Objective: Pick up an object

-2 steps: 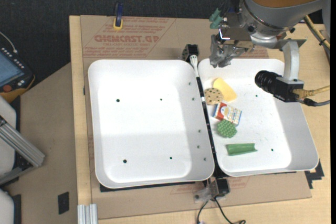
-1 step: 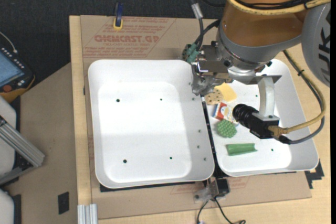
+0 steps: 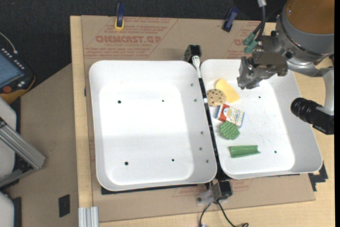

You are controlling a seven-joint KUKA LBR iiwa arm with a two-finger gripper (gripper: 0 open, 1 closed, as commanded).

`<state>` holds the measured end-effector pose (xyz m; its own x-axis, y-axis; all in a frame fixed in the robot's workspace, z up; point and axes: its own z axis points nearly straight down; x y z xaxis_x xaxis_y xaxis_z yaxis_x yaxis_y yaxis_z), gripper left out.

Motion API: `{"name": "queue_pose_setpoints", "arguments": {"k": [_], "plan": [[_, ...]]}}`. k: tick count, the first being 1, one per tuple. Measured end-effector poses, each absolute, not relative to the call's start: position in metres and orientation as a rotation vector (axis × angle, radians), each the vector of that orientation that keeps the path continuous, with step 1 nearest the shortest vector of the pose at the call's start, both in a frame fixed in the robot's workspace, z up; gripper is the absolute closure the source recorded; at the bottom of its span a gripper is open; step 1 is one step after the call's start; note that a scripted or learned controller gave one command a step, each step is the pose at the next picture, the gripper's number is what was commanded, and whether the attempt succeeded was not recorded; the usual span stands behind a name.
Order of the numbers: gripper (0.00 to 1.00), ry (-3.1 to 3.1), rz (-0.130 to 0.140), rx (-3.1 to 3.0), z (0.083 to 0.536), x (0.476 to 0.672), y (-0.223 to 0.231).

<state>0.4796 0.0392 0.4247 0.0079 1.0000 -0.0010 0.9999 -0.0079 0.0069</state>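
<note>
Two shallow white bins sit side by side on the desk (image 3: 79,114), which is covered by a brown cardboard sheet (image 3: 159,34) with red printing; the left bin (image 3: 106,82) shows four small dark dots on its white floor; the right bin (image 3: 281,130) holds all the loose things, gathered along its left side close to the wall it shares with its neighbour. Nearest the far end lies a yellow wedge (image 3: 228,91), its long axis slanting from far-left to near-right; touching its near-left edge is a round tan cookie (image 3: 214,97) speckled with dark spots; just below that is a small red, white and blue packet (image 3: 229,114), lying flat and tilted, its long axis running left to right with the right end a little nearer the camera; a round green bumpy piece (image 3: 229,131) touches the packet's near edge; nearer still, and apart from the cluster, lies a green stick (image 3: 244,151), its long axis running almost straight left to right across the bin, the right end tipped very slightly away. The tool (image 3: 247,81) hangs over the far part of the right bin, just right of the yellow wedge, with the grey arm (image 3: 313,24) rising to the upper right; whether its fingers are released or clenched I cannot tell, and nothing is seen between them.
</note>
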Motion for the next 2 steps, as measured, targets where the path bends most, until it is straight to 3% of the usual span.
{"name": "queue_pose_setpoints", "arguments": {"k": [1, 2], "plan": [[1.0, 2.228, 0.008, 2.212, 0.451, 0.479, 0.103], [1.0, 2.218, -0.005, 2.227, 0.428, 0.479, 0.072]]}}
